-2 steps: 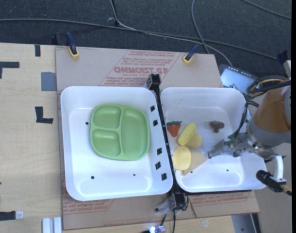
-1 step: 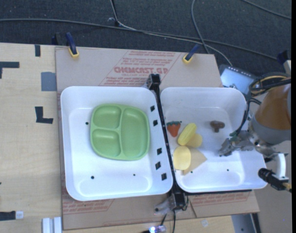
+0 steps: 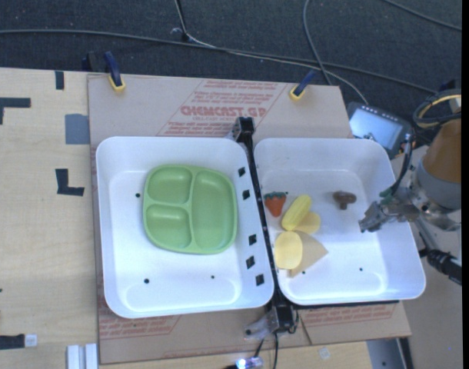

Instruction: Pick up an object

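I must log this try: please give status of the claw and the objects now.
Claw at right bin's right wall, grip state unclear. Yellow pieces, strawberry, brown item lying untouched. Green plate in left bin.

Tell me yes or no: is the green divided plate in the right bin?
No, the green divided plate lies in the left bin, alone.

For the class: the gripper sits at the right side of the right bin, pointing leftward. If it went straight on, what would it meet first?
Probably the small brown object, which lies nearest in line with the gripper. Height is unclear, so it might pass above.
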You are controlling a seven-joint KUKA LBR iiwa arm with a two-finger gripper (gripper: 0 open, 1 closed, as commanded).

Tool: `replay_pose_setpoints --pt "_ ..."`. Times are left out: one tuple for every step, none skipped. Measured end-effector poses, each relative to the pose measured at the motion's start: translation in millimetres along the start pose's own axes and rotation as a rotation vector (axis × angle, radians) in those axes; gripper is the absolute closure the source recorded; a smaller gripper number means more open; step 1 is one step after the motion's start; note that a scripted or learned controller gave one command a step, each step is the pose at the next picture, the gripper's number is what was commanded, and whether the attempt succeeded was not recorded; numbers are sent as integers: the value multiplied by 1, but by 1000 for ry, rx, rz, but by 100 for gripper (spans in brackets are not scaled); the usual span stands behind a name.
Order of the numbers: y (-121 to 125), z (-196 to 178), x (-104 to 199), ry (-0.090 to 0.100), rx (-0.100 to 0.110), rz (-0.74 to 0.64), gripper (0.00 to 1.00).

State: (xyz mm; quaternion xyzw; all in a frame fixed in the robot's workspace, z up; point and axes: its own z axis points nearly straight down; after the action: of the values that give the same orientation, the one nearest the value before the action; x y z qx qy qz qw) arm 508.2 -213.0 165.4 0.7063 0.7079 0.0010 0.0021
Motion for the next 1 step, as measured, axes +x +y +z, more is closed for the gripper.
replay_pose_setpoints --pt "2 -53 0 0 0 0 100"
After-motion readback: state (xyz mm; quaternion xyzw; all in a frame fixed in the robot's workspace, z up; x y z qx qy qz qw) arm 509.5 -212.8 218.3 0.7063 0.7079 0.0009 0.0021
